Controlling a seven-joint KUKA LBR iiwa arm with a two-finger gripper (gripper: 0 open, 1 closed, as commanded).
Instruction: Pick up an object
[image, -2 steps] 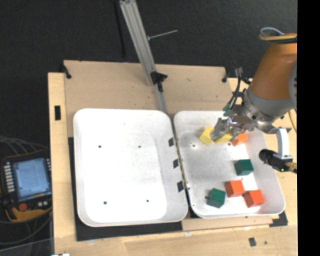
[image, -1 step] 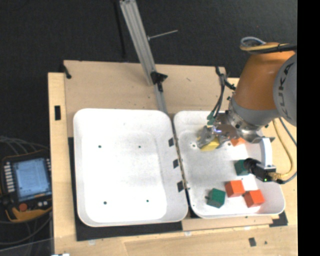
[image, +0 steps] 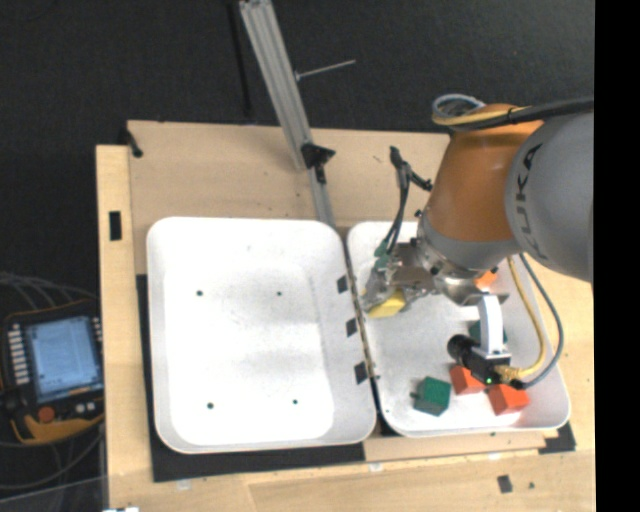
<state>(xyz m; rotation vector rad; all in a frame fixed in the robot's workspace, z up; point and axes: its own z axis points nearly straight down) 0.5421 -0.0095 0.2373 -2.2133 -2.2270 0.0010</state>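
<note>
From where I stand, the arm (image: 485, 195) reaches in over the right bin (image: 410, 350). Its end effector (image: 383, 288) hangs low by that bin's left wall, close to the seam with the left bin (image: 250, 330) and about midway between the far and near edges of the tabletop (image: 220, 170). A small yellow piece (image: 390, 306) sits right under it, touching it or very nearly so. The wrist hides the contact, so I cannot tell whether the end effector is wide or narrow, nor whether the yellow piece is actually gripped.

That piece looks to me like the one being tried for. To do this well, I'd say the end effector wants to be centred over the piece rather than over its edge. It should also be squared so the bin wall stays out of the way. The piece lies so near the wall that one side of the grip could catch the rim or close on nothing. A firm close first, then a slow, straight lift, would show whether it comes up.

If it slips, there look to be easier targets toward the tabletop's near right corner. A green block (image: 432, 396) lies on open bin floor, apart from the walls. Two orange blocks (image: 507, 398) sit close together just beside it, which could crowd a grasp.
</note>
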